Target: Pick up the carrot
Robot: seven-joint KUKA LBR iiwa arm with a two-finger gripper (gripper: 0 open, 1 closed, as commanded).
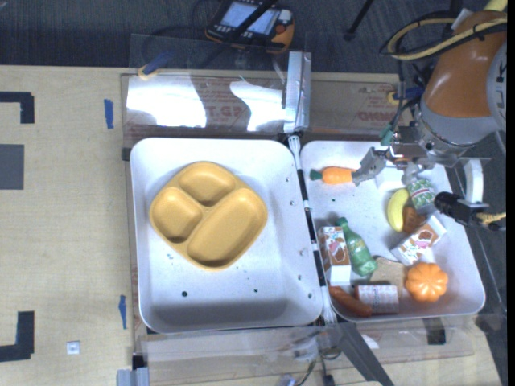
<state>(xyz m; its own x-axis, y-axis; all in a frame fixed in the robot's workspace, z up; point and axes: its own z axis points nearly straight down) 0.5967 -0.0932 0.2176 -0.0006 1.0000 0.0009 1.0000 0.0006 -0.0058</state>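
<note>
Carrot (pixel 335 175) is seen lying flat in the right bin (pixel 475 292), near its far-left corner, green top toward the divider between the bins. Gripper (pixel 372 166) is positioned just beside the carrot's orange end, on its right; contact can't be confirmed. How far the fingers are spread cannot be told from this angle, and nothing is seen held between them.

Arm (pixel 463 79) is seen reaching in over the bin's far-right corner.

Rest of right bin: banana (pixel 396 210) near the right side, small pumpkin (pixel 426 281) toward the near-right corner, green bottle (pixel 356 248) in the middle, a carton (pixel 332 248) touching it on its left, more small packs crowded along the near edge.

Left bin (pixel 161 296): yellow compartment tray (pixel 208 213) is set in the middle.
</note>
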